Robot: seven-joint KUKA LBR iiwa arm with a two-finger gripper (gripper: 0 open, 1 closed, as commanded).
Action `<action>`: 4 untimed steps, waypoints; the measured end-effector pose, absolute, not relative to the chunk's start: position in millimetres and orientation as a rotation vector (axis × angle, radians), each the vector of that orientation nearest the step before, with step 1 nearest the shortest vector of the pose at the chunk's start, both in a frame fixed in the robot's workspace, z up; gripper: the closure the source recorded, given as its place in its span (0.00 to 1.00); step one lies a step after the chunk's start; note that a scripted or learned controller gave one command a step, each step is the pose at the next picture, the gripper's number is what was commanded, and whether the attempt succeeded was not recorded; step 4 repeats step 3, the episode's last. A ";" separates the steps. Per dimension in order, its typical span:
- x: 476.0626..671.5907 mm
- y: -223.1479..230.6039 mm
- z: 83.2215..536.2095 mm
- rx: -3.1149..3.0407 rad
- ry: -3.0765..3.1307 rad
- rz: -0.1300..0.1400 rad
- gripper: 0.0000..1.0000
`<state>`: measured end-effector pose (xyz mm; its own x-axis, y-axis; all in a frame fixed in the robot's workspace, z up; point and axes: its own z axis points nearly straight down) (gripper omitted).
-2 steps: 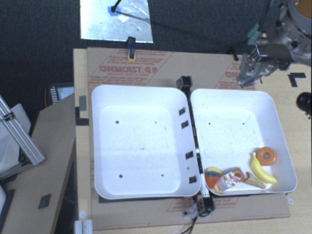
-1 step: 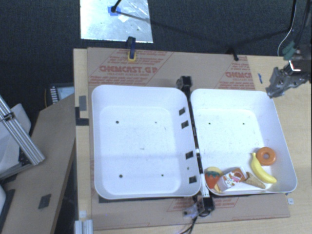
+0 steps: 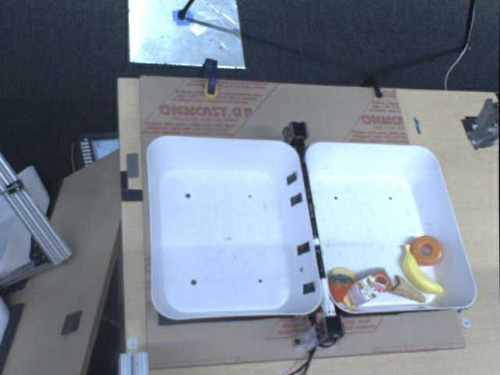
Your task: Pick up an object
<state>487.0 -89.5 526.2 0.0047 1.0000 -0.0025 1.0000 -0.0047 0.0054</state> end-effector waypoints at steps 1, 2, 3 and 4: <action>487.9 -164.4 484.0 2.228 2.213 -0.003 1.00; 486.7 -169.6 498.2 2.218 2.218 0.003 1.00; 486.3 -208.6 508.3 2.219 2.215 0.002 1.00; 486.3 -208.6 508.3 2.219 2.215 0.002 1.00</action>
